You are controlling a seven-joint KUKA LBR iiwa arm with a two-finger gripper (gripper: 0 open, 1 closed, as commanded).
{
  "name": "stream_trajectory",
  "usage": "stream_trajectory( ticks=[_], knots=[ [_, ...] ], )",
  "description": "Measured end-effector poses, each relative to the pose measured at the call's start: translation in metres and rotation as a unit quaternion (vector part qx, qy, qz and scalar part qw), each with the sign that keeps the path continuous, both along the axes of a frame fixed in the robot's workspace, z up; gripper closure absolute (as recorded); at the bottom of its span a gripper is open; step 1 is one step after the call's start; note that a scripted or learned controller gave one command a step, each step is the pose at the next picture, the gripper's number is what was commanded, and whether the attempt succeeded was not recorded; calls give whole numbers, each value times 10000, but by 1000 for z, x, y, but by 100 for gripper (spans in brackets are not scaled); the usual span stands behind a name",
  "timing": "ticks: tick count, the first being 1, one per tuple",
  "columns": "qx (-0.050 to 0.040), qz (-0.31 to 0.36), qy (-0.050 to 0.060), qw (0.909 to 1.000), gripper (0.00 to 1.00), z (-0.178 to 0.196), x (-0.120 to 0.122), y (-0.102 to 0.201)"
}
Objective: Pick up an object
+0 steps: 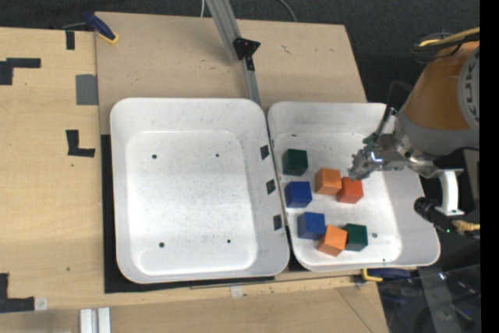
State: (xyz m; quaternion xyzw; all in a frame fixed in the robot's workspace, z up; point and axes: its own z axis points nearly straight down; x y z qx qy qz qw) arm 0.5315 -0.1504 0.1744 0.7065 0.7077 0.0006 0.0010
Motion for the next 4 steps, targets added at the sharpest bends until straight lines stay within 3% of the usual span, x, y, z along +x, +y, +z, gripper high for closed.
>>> stream_trajectory(
  ticks=[1,2,4],
  knots=[
    [-5,1,-12,10000,100,53,1,0],
    [-2,-4,25,10000,100,40,1,0],
    [13,33,14,10000,100,53,40,116]
  ],
)
